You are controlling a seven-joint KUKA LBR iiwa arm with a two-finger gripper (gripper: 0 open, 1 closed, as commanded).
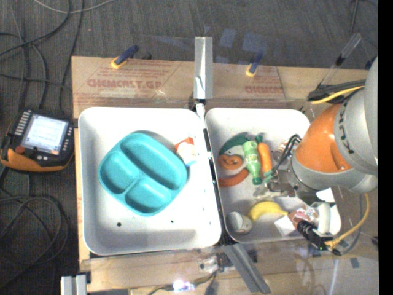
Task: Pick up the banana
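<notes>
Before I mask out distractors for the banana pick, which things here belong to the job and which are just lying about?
Belongs to the job:
banana, in the right bin
gripper, low over that bin, just above the banana

Just lying about:
carrot
green vegetable
red sausage
grey round piece
teal divided tray in the left bin
small red and white piece

The arm [362, 128] is bulky and rounded, its shell light grey, with a broad glossy orange band [322, 146] swelling above the wrist. Dark letters run along the grey casing beside the orange. Below the band sits a grey collar, then darker metal wrist parts with thin black cables looping at their left. A yellow cable [353, 229] trails under the arm.
</notes>
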